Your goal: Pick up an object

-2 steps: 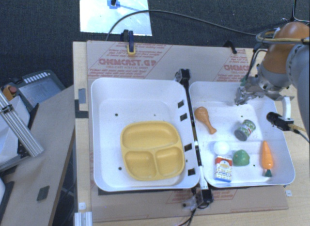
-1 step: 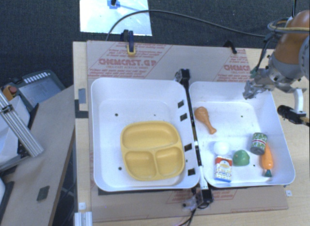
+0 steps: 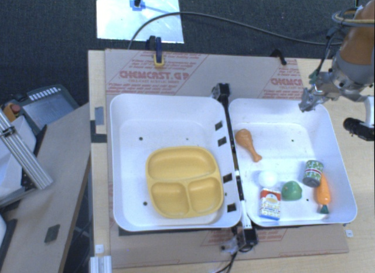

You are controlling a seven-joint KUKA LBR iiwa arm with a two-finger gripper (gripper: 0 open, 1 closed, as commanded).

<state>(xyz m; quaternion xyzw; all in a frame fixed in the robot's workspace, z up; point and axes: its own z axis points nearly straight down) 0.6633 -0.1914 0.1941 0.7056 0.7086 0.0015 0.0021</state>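
Resting in the left white bin (image 3: 126, 149), a yellow three-compartment plastic tray (image 3: 183, 181), right white bin (image 3: 334, 143) holding a tan toy drumstick (image 3: 248, 144), orange carrot (image 3: 323, 192), small green-labelled can (image 3: 313, 173), gripper (image 3: 308, 103) hovering above that bin's far-right corner, finger state unclear.

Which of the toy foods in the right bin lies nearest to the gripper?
The drumstick. It lies alone toward the bin's upper left, closest to the gripper; the others cluster along the near edge.

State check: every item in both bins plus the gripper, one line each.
Gripper: over right bin's far corner, holding nothing.
Yellow tray: flat in left bin.
Drumstick: lying down.
White ball: resting.
Small carton: lying flat.
Green lump: resting.
Can: upright.
Carrot: lying down.
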